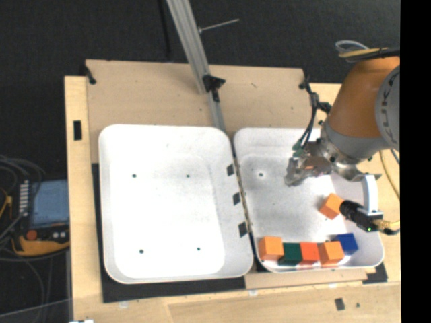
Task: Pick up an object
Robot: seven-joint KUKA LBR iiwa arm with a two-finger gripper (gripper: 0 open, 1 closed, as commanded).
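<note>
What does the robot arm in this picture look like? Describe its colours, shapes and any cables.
The arm is bulky and rounded, with an orange band above a grey wrist section. Its small gripper is grey metal. Thin cables run down beside the wrist.

Dark speckled floor point(81, 19) across the top and left of the frame. Pale wooden bench point(155, 93) filling the centre, with a grey metal rail point(192, 39) slanting down from the top middle. At lower left, tangled cables point(13, 173) beside a blue box point(50, 204).
</note>
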